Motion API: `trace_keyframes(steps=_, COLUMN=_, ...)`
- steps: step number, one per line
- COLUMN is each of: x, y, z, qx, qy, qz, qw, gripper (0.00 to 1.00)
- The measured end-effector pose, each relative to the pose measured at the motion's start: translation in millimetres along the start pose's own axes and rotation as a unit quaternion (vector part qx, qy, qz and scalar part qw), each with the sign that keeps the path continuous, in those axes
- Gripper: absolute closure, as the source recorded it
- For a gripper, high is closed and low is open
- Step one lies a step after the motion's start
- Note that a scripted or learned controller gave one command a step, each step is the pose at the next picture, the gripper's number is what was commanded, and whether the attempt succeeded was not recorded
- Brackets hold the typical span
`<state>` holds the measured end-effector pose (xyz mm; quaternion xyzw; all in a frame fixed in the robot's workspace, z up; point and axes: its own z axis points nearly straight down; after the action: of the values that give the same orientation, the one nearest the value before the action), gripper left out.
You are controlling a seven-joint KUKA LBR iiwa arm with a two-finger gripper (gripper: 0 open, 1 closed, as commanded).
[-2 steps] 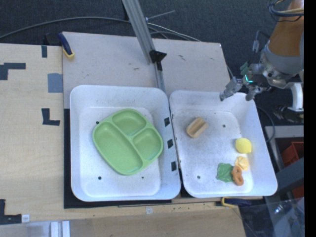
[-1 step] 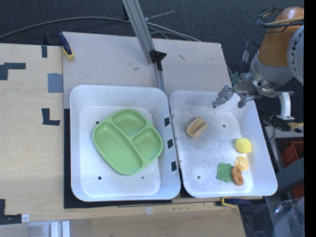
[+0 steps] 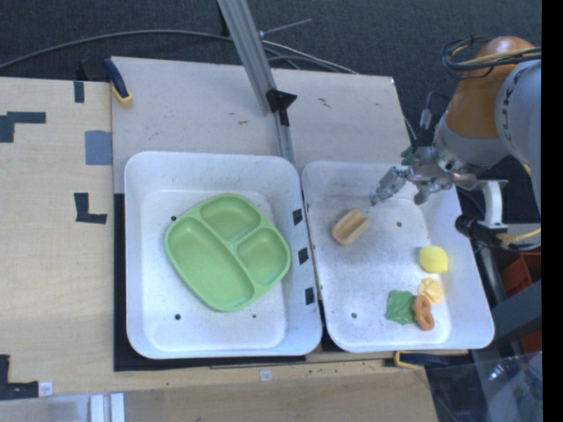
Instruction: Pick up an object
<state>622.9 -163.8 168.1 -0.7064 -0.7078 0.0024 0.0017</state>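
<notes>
The right bin (image 3: pixel 352 341) holds a tan bread-like piece (image 3: pixel 350 227) near its upper left. A yellow lemon-like object (image 3: pixel 433 258) lies at the bin's right side. Below it sit a pale yellow piece (image 3: pixel 430 289), an orange pretzel-shaped item (image 3: pixel 423 312) and a green leafy piece (image 3: pixel 400 307). My gripper (image 3: pixel 403 189) hangs over the bin's upper right corner, fingers spread open with nothing between them. It is up and to the right of the tan piece, apart from it.
The left bin (image 3: pixel 141 262) holds a green divided plate (image 3: pixel 227 251). A slanted metal pole (image 3: pixel 251 47) with a black clamp stands behind the bins. A blue-and-yellow clamp (image 3: pixel 118 83) sits at the bench's back left. Cables run along the back.
</notes>
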Motion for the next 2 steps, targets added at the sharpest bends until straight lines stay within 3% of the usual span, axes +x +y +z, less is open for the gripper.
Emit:
trace_keyframes(steps=1, x=-6, y=-1, z=63, qx=0.001, qy=0.0, qz=0.0, qw=1.0, gripper=0.0)
trace_keyframes(steps=2, x=-5, y=0, z=49, qx=-0.002, qy=0.0, qz=-0.001, qw=1.0, gripper=1.0)
